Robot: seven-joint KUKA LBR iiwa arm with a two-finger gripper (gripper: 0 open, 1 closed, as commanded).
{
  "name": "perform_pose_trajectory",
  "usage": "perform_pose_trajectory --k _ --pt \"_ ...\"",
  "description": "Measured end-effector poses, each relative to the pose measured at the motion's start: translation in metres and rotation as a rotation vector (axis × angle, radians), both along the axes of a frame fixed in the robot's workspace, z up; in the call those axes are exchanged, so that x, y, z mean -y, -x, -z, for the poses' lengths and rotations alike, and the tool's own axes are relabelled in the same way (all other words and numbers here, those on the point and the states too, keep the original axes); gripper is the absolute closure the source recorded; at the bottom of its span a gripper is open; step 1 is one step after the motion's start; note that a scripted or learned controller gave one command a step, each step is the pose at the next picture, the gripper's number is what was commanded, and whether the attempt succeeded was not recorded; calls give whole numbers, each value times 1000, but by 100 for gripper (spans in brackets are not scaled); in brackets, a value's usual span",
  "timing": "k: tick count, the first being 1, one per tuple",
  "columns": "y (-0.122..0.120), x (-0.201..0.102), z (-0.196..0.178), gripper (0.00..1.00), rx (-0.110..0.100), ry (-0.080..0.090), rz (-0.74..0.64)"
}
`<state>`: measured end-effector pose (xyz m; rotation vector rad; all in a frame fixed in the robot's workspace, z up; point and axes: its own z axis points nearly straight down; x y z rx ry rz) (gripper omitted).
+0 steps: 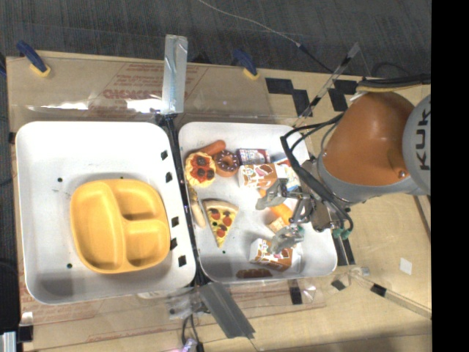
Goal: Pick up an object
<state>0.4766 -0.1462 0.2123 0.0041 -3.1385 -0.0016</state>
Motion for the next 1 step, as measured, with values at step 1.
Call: perform_pose_trajectory --k 1 --pt "-27 39 95 0 7 -1 204"
